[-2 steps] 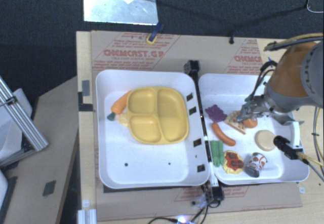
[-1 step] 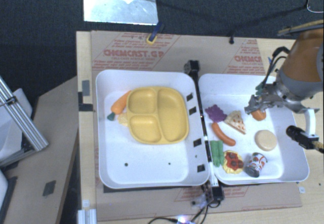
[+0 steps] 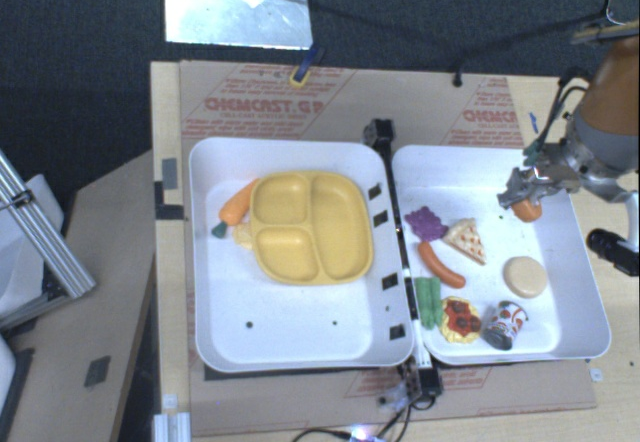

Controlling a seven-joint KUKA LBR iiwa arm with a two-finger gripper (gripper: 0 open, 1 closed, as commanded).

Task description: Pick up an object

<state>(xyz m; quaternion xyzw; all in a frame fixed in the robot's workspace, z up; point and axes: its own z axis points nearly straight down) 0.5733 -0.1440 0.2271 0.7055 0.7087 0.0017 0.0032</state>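
The tool (image 3: 524,198) hangs over the right bin's (image 3: 590,330) far right corner with a small orange object (image 3: 528,211) at its tip; its opening I cannot tell. Bare floor lies mid-bin; other toys crowd the near edge.

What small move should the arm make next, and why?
Probably a short straight lift. The gripper sits low in the right bin with an orange object right at its tip; lifting would show whether it is actually held.
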